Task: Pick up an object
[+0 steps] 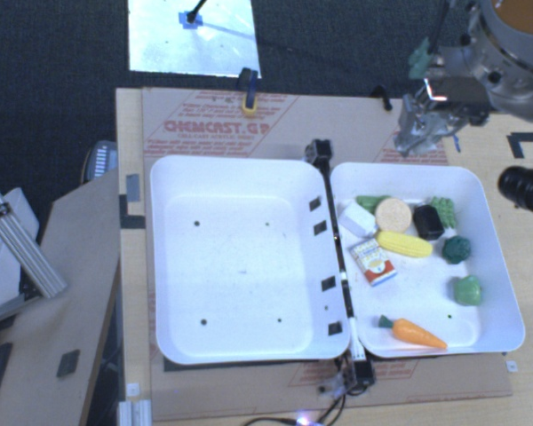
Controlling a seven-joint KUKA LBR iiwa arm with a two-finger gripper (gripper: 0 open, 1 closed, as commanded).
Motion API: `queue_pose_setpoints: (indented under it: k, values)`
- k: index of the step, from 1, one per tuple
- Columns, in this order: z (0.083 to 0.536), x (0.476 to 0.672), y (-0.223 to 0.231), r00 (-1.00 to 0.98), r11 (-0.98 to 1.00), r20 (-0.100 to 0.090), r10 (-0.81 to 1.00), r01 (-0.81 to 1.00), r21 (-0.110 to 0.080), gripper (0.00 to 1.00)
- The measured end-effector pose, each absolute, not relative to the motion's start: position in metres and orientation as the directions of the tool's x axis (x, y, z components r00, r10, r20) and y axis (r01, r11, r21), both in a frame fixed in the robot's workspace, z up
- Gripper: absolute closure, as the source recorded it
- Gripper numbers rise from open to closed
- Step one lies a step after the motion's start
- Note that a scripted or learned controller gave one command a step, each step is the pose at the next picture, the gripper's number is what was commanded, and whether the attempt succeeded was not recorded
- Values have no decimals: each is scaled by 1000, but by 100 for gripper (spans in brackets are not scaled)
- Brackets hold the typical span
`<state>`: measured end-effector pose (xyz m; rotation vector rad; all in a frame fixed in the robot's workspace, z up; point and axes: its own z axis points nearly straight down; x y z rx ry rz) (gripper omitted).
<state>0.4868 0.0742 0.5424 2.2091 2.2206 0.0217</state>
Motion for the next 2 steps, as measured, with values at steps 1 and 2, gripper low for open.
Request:
queue_pose_setpoints:
  k: [1, 2]
  values:
    - [421, 486, 76, 0, 0, -2, 1000, 1000, -9, 100]
    - [474, 487, 144, -10, 10, 3, 1000, 1000, 7, 100]
